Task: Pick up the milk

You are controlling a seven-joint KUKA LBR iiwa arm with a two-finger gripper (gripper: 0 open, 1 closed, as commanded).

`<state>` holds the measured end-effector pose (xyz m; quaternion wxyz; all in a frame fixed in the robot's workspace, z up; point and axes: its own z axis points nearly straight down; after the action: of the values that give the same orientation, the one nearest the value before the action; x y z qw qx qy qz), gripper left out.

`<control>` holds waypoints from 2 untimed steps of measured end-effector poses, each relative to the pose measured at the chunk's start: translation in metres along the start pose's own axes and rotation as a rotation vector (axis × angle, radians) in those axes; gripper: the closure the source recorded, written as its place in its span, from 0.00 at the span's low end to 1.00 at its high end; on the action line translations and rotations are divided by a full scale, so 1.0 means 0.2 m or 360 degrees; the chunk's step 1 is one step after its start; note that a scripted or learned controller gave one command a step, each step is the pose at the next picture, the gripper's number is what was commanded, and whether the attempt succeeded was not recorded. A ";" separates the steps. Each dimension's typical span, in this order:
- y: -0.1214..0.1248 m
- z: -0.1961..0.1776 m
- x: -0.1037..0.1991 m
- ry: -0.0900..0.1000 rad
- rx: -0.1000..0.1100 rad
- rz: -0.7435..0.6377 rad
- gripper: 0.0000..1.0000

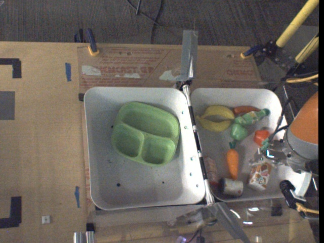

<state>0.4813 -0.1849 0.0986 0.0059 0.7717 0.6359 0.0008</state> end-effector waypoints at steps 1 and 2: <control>-0.01 0.00 0.01 0.0007 0.0017 0.0242 1.00; -0.01 -0.72 0.04 0.0006 0.0019 0.0428 1.00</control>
<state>0.4800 -0.1761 0.2426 -0.0002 0.8501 0.5267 -0.0007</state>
